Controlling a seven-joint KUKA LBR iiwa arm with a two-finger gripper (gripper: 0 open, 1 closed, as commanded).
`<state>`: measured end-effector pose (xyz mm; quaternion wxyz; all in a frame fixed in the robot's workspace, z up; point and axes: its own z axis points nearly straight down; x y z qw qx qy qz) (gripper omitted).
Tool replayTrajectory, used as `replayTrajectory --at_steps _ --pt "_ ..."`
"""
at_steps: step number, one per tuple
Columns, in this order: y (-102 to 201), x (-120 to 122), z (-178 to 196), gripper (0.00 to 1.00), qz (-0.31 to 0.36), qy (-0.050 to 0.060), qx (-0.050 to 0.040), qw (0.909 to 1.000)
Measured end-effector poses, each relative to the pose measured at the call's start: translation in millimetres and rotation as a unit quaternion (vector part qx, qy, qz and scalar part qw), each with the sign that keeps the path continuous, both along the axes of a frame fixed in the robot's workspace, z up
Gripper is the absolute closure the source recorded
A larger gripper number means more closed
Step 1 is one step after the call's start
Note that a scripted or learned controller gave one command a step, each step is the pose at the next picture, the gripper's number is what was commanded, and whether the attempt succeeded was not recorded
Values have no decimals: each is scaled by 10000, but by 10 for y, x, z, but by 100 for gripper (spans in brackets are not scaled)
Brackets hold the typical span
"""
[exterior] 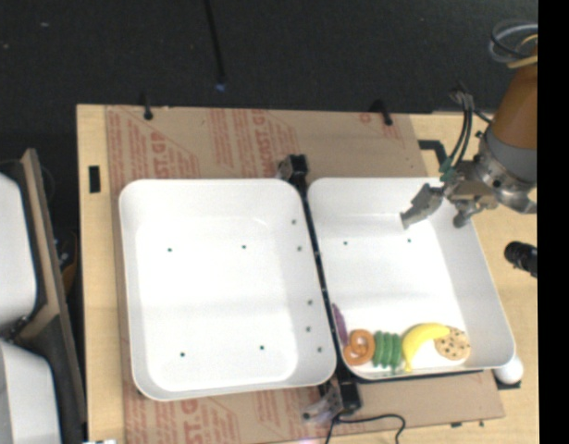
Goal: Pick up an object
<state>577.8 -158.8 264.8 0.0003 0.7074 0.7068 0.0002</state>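
Observation:
Several small objects lie along the near edge of the right bin [469, 276]: an orange ring-shaped piece [359, 347], a green ridged piece [388, 350], a yellow banana [425, 337] and a speckled cookie [451, 344]. A thin purple item [339, 322] lies against the bin's left wall. My gripper [438, 215] hangs over the bin's far right corner, well away from the objects. It is open, its two fingers spread wide with nothing between them.
The left bin [136, 276] sits beside the right one on a cardboard-covered bench [201, 146]. A black clamp [293, 167] stands at the far end of the seam between the bins. White containers [6, 248] stand off the bench at the left.

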Motion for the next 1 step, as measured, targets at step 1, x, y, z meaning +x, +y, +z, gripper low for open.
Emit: replayTrajectory --at_steps 1 --pt "-415 -506 -852 0 -23 37 3 10000"
